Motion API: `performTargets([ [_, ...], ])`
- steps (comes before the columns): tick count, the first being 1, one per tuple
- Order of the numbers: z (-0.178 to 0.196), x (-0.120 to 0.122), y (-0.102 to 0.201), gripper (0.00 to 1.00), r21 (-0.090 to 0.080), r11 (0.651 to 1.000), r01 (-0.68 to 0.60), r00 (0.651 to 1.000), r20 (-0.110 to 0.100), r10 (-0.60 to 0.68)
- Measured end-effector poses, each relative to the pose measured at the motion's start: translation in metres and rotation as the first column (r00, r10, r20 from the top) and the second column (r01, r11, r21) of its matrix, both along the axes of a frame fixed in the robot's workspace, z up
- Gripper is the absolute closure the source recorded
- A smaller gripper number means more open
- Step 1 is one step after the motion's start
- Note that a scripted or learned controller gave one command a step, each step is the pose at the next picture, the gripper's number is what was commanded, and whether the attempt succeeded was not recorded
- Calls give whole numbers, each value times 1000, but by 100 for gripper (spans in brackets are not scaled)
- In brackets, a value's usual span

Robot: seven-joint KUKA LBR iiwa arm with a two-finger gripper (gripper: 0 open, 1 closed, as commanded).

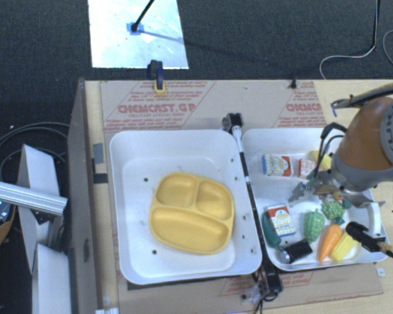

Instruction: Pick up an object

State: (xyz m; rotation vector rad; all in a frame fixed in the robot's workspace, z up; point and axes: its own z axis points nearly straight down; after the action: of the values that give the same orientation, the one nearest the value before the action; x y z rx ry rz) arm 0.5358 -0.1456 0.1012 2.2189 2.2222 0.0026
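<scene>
The end effector [315,188] hovers over the right bin [256,144], its grip state unreadable (too blurred); the green broccoli [331,209] sits just beside it, toward the bin's front-right corner.

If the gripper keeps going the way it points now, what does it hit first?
The gripper points toward the left, low over the right bin. First in line looks like bare bin floor, then the small red-and-white carton just below that path. Depth is unclear from this slant.
</scene>
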Motion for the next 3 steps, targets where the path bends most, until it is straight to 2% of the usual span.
performTargets([
  [1, -15, 23, -49, 0, 13, 1000, -2, 1000, -4, 2],
  [2, -18, 132, 0, 0, 2, 1000, -4, 1000, -23, 4],
  [3, -15, 107, -51, 0, 11, 1000, -1, 1000, 0, 1],
])
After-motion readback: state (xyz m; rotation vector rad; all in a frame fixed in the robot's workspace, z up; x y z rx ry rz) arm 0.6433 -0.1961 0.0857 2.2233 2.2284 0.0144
